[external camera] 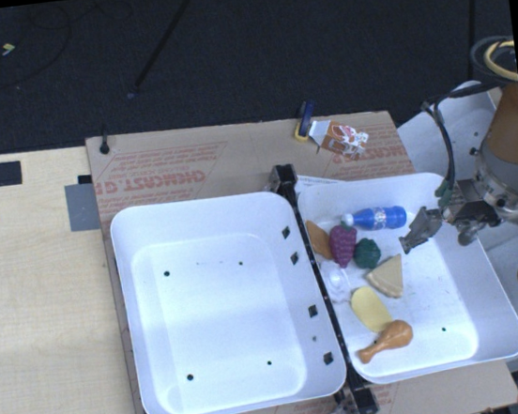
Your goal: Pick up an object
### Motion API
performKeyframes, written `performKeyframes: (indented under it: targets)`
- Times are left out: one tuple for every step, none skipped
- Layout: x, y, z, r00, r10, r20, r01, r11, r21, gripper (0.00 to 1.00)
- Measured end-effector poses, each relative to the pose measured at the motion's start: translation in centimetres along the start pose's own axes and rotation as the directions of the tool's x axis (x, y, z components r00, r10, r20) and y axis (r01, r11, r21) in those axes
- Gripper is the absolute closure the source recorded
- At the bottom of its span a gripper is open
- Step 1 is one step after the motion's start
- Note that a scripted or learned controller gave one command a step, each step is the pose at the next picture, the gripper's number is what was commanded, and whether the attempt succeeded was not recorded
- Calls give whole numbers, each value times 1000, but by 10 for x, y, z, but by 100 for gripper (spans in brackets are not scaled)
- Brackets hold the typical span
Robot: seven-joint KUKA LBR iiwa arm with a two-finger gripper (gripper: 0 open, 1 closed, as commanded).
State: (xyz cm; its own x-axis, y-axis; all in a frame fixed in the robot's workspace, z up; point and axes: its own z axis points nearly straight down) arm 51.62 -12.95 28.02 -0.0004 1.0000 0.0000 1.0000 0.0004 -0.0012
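Arm: we are seeing the arm (507, 150) reaching in from three o'clock, its orange band sitting high at the right edge.
Gripper: we are finding the gripper (441, 226) hanging over the right bin (489, 337), toward that bin's three o'clock side.
Fingers: we are reading them as spread apart, one dark finger (420, 227) pointing toward nine o'clock, with nothing between them.
Objects: we are counting them all in the right bin, gathered toward its nine o'clock half.
Bottle: we are seeing a blue bottle (379, 219) lying on its side at twelve o'clock of the cluster, near the finger but apart from it.
Grapes: purple grapes (342, 243) are lying just beside a dark green lump (367, 252).
Wedge: a pale wedge (387, 276) is sitting at six o'clock of the green lump.
Yellow piece: a yellow oval (370, 309) is lying just above a tan drumstick (386, 339).
Left bin: we are seeing the left bin (143, 264) touching the right bin along a dark clip strip.
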Motion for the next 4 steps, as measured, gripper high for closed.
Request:
performKeyframes:
  targets:
    - [46,52,139,1000,-4,-4,4,1000,12,0]
    - [45,89,196,1000,-2,0,2,1000,2,0]
    - [40,125,192,1000,-3,0,3,1000,-1,0]
    - [39,123,183,1000,-1,-2,1,1000,7,100]
